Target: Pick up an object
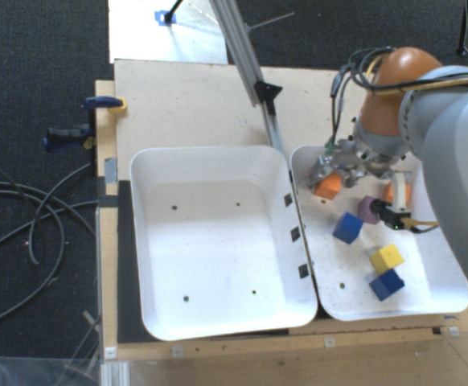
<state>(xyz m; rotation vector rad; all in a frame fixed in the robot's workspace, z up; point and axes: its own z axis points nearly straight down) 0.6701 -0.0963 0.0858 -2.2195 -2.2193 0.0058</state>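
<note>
Pincer (338,170) sat low in right bin (427,300), directly over orange block (327,187); likely positioned for grasp. Open or closed: could not tell. Blue cube (347,228) lay just beside orange block.

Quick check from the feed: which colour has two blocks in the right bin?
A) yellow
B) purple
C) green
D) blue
D: two blue blocks lie in the right bin, one near the middle and a darker one toward the front beside the single yellow block.
</note>
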